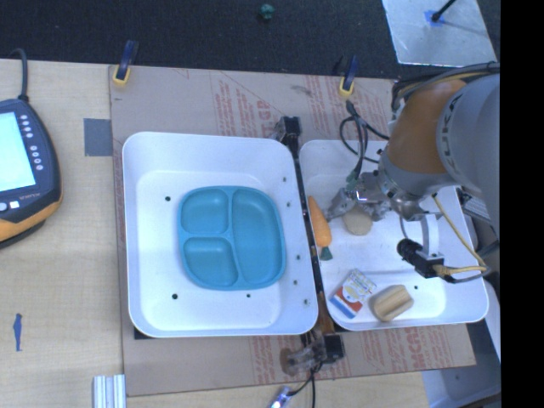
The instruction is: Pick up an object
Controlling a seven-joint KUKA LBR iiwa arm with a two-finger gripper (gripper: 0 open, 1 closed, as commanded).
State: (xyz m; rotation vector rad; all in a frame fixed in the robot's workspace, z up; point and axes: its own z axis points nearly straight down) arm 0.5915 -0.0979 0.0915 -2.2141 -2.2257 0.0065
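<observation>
In the right bin (442,313) lie an orange carrot-like piece (319,221) along the left wall, a pale beige lump (359,223), a small white and red carton (350,293) and a tan bread roll (391,302). My gripper (355,201) hangs low over the upper middle of this bin, right above and touching or nearly touching the beige lump. The wrist hides the gripper's tips. I see nothing lifted off the bin floor.
The left bin (144,228) holds a blue divided plate (231,236). A black divider clamp (291,128) sits between the bins. A handheld pendant (21,168) lies at the far left of the bench. Cables (450,266) loop off the wrist over the right bin.
</observation>
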